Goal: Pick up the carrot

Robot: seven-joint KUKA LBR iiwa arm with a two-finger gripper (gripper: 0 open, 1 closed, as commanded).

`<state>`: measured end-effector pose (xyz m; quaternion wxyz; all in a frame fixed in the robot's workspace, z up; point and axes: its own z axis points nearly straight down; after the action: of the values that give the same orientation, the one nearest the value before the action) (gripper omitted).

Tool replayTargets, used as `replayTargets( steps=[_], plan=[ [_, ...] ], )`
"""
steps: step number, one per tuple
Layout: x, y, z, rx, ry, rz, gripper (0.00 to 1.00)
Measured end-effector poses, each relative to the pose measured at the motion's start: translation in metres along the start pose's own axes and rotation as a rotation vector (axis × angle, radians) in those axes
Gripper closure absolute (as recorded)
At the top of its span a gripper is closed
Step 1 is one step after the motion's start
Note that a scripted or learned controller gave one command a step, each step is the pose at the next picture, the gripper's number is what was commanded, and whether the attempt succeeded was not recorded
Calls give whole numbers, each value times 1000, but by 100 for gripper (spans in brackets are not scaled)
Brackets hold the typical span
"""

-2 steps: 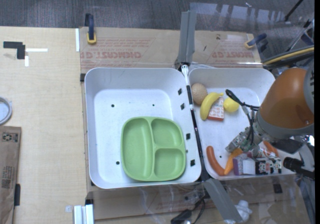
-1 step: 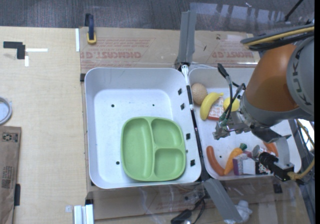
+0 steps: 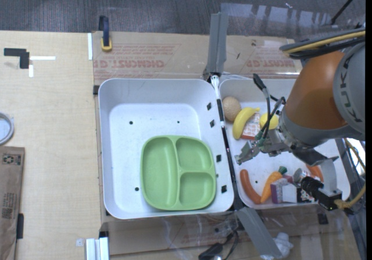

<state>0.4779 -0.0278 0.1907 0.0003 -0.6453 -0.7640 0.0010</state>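
The carrot (image 3: 271,185) lies near the front of the right bin (image 3: 256,204), tilted, with a red sausage (image 3: 249,187) just to its left and a small purple box (image 3: 283,191) touching its right side. The gripper (image 3: 249,152) hangs above and left of the carrot, apart from it; how far it is open, I cannot tell. A banana (image 3: 243,121) lies behind it.

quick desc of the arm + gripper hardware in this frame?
Grey KUKA arm with a broad glossy orange band above the wrist; part of dark "KUKA" lettering shows on the grey shell. The wrist narrows to a grey metal collar, then a small dark metallic gripper. Thin black cables run along the wrist.
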Motion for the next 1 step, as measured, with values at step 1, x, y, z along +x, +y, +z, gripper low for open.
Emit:
replayTargets(
  steps=[1],
  plan=[
    [-69, -13, 29, 1, 1, -132, 0]
  ],
)
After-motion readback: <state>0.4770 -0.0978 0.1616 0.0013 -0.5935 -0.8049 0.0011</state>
